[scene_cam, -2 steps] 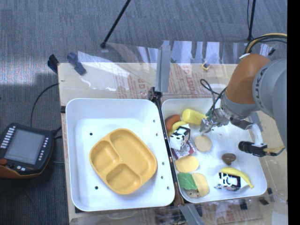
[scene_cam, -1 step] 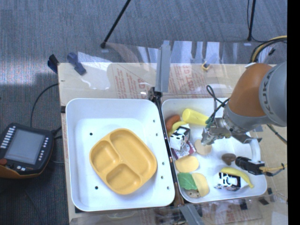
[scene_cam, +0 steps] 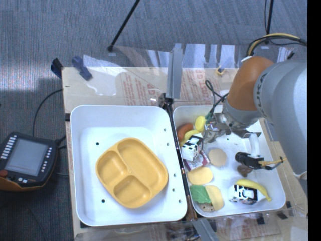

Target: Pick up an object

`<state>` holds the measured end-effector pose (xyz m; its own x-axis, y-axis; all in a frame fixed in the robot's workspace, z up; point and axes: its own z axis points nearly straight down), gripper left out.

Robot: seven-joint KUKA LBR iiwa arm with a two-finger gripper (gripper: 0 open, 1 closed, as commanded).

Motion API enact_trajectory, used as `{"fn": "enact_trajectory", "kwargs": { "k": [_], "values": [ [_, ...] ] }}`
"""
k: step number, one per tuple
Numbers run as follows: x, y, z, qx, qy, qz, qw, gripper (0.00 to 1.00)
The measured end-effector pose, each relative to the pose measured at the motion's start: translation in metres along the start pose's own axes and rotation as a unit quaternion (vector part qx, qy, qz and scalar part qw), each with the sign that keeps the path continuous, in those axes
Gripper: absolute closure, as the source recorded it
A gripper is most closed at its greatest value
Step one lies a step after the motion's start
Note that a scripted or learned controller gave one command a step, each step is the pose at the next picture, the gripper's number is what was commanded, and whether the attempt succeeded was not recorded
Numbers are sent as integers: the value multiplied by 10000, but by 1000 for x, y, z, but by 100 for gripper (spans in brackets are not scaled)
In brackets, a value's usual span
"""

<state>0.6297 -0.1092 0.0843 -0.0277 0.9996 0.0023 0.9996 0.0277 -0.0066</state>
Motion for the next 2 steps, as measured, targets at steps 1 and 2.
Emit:
{"fn": "enact_trajectory", "kwargs": {
  "k": [1, 2],
  "values": [
    [18, 6, -2, -21, -6, 313, 9995, 0],
    [-27, 11, -60, -49, -13, 666, 9978, 0]
  ]
}}
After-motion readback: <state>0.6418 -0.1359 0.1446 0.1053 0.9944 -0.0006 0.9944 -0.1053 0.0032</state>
